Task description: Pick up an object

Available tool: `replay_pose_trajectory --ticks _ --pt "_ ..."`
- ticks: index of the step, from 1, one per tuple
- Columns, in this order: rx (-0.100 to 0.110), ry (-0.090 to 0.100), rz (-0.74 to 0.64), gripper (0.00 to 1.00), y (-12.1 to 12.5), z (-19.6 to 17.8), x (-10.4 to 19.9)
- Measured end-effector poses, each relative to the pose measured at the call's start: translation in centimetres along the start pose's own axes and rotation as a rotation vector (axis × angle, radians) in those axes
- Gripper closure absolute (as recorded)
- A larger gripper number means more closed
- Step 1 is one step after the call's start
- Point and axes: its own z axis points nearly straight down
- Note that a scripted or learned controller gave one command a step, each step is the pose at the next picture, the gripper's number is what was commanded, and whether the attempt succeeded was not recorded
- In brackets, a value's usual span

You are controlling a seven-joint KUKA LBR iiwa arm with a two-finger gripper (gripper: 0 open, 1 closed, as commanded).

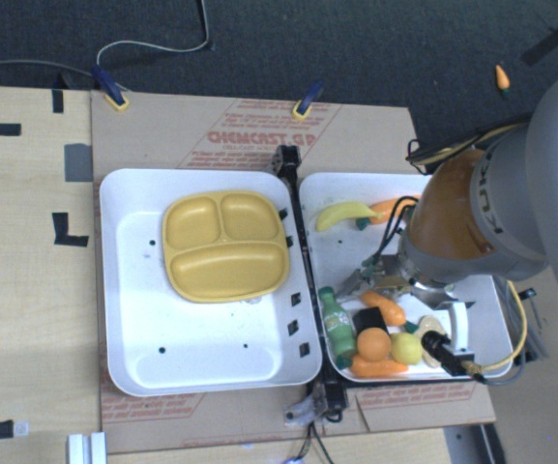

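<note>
The right bin [486, 351] holds a heap of toy food. A yellow banana [342, 216] and a small orange piece [383, 205] lie at its far end. Along the near wall are a green bottle [337, 325], an orange ball [373, 343], a carrot [379, 366], a yellow-green fruit [406, 348], a black block [368, 319] and another orange carrot [385, 308]. My gripper [373, 280] hangs under the orange-banded wrist [453, 216], low over the middle of this bin, just above the second carrot and the black block. Nothing can be seen held in it.
The left bin [129, 288] holds a yellow divided plate [226, 245] in its far half. A black divider [299, 259] runs between the bins. Cables trail near the right bin's near corner [496, 365]. The arm covers the right bin's far right part.
</note>
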Motion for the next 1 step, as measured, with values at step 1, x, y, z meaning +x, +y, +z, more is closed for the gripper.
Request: replay_pose_trajectory --ticks 1 --pt "0.000 0.001 0.000 1.00 0.03 -0.91 0.04"
